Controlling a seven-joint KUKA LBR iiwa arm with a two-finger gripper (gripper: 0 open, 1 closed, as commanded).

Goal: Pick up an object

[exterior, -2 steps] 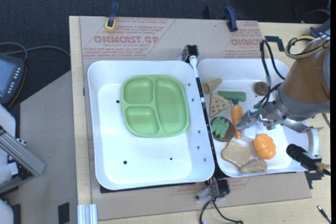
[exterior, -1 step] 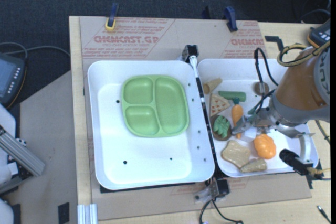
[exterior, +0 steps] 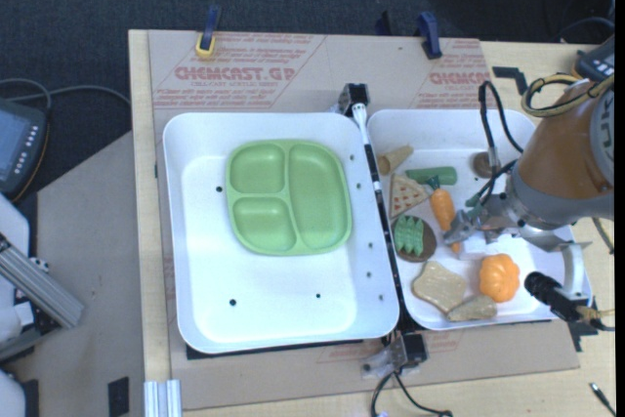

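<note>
Your gripper (exterior: 461,231) hangs low in the right bin (exterior: 508,124), fingers seemingly spread, pinching nothing; the carrot (exterior: 443,207) lies just beside them; centre over it, descend straight, avoiding the orange pepper (exterior: 499,276).

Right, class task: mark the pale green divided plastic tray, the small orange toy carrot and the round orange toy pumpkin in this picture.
Pale green divided plastic tray (exterior: 289,196): camera view, on the ridge where its compartments meet.
Small orange toy carrot (exterior: 443,208): camera view, mid-body.
Round orange toy pumpkin (exterior: 499,277): camera view, centre of its top.
</note>
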